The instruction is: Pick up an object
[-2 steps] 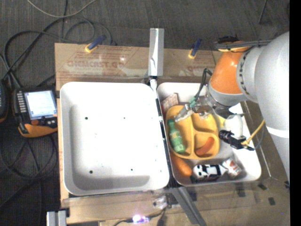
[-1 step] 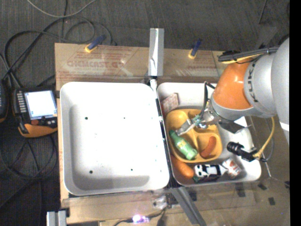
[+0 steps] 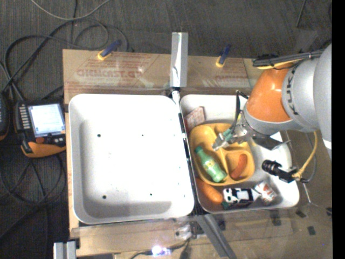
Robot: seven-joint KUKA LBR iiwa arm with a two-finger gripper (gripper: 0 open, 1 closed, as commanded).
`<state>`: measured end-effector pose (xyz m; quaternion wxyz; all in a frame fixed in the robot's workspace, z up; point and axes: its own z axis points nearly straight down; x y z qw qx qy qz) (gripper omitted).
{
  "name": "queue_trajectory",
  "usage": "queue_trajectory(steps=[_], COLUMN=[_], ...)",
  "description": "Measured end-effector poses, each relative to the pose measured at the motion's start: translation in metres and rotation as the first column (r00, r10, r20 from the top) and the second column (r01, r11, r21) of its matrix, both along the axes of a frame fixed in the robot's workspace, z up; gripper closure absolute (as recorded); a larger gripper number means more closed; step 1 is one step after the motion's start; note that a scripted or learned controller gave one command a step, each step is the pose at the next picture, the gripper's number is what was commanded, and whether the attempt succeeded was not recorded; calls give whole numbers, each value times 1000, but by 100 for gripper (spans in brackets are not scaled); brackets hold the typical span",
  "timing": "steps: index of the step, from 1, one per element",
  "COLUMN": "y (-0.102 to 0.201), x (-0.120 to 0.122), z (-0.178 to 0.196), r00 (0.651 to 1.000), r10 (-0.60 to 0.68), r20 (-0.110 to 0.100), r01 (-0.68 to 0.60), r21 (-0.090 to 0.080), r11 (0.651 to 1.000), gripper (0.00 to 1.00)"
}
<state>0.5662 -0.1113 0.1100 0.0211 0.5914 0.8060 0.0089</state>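
The right bin (image 3: 214, 101) holds a yellow divided dish (image 3: 207, 133) with a green bottle (image 3: 210, 165) lying across its left side and an orange piece (image 3: 240, 166) in its lower right compartment. My gripper (image 3: 225, 140) hangs over the dish's middle, just above and right of the bottle's cap. Nothing shows between its tips. An orange carrot-like item (image 3: 208, 192), a black-and-white object (image 3: 237, 196) and a small red-and-white item (image 3: 267, 192) lie along the bin's front. A brown card (image 3: 195, 115) rests at the back left corner.
The left bin (image 3: 86, 108) stands beside the right one, with a shared wall (image 3: 184, 144) between them. The grey and orange arm (image 3: 280, 99) covers the right bin's back right corner. A black fitting with a yellow cable (image 3: 276, 169) sticks out near the bin's right wall.
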Motion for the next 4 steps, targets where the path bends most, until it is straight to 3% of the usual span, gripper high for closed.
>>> queue_trajectory(steps=[1, 2, 3, 4], y=[1, 3, 3, 3], x=[-2, 27, 31, 28], z=[-3, -15, -1, -5], r00=[1000, 998, 998, 998], r10=[1, 58, 57, 57], r20=[-7, -26, -12, -21], r01=[-1, -58, -57, -57], r21=[1, 6, 5, 6], r11=[1000, 998, 998, 998], gripper=[0, 0, 100, 0])
